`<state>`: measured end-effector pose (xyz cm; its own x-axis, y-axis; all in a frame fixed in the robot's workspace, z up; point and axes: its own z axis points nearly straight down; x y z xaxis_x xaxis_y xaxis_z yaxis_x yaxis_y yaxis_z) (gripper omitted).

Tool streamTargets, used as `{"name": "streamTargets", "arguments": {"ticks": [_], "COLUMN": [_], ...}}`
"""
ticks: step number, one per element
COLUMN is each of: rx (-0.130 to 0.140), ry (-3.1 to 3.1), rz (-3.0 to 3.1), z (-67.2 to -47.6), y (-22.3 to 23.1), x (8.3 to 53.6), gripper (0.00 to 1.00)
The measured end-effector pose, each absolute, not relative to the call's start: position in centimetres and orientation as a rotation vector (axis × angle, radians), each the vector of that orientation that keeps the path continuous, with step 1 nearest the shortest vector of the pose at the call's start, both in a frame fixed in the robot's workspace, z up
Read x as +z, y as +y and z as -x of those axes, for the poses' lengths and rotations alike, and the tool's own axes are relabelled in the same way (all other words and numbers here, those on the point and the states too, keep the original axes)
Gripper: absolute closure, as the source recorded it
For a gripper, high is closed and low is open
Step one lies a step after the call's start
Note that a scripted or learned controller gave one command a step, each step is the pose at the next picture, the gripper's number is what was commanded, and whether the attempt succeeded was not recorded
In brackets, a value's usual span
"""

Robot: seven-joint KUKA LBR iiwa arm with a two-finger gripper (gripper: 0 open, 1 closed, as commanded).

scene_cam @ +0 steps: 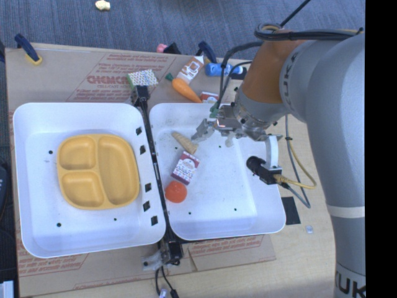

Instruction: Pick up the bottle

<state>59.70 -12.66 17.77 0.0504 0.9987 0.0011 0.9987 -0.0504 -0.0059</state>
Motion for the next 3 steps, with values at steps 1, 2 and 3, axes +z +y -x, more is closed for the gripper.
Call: {"name": "streamTargets", "arguments": {"ticks": [1,2,3], "rx": [0.007,0.01,0.006], "ry": [-1.881,-1.884,-1.82], "rz": [2.509,2.502,2.556], "z": [-60.5,-60.5,-54.5], "y": [-12.1,-12.0,-1.7], "x": [9.1,10.1,19.2], "gripper": [0.0,1.0,1.0]}}
